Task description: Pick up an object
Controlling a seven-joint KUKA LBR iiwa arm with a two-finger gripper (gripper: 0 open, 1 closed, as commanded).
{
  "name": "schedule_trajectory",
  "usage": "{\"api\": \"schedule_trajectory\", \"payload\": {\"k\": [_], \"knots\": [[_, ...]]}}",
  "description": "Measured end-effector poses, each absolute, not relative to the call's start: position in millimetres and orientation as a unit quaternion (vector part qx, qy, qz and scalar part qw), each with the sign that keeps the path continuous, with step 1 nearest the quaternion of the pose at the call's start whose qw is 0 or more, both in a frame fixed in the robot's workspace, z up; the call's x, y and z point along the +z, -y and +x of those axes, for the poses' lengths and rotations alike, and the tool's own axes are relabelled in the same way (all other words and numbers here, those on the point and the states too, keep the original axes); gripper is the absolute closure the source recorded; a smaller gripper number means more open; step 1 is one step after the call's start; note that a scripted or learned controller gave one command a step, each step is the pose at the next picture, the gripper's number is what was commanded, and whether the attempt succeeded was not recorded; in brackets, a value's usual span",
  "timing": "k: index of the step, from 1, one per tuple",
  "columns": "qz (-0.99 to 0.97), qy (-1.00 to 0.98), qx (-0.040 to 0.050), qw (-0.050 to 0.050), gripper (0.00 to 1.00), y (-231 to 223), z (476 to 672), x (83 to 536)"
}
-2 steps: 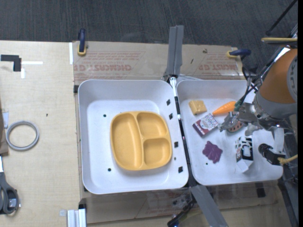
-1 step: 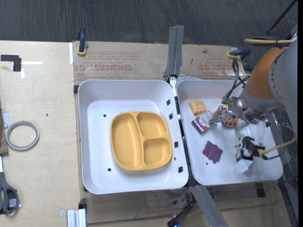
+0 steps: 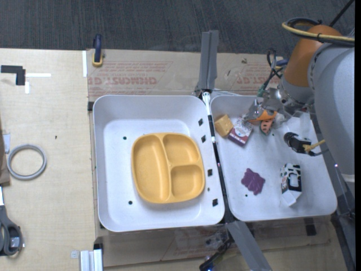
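— Where's the arm (image 3: 337,89) from where you stand?

— In from the right. The grey bulk is over the right edge of the right bin (image 3: 316,208), and the orange band (image 3: 302,58) sits over that bin's far right corner. From there the wrist bends down and to the left, so the gripper (image 3: 263,107) is low over the far end of that bin.

— Is it gripping anything?

— I can't tell; the end of it is a clutter from here. A small orange piece (image 3: 266,118) sits right against its near side, too small for me to say which way it points.

— And the rest?

— All in the right bin. Just left of the orange piece lies a silver and maroon packet (image 3: 241,132), its long axis running far to near with a slight lean. A tan block (image 3: 223,125) is beside it to the left, turned corner-on and close to the wall between the bins. Nearer us there is a purple lump (image 3: 253,180) in the middle and, to its right, a white and black carton (image 3: 291,184) lying flat, long axis far to near.

— The left bin (image 3: 113,129)?

— A yellow divided plate (image 3: 167,167) in the middle of it, well apart from the arm. The bench (image 3: 45,95) stretches off to the left.
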State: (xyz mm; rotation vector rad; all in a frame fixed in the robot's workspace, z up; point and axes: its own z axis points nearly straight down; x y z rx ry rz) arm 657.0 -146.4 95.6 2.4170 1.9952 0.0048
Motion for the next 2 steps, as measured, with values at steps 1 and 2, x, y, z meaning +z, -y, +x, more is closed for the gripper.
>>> {"api": "schedule_trajectory", "payload": {"k": [1, 2], "knots": [[0.77, -0.638, 0.0003, 0.003, 1.0, 145.4, 657.4, 102.8], [0.836, -0.549, -0.0032, -0.001, 1.0, 103.7, 647.6, 212.4]]}}
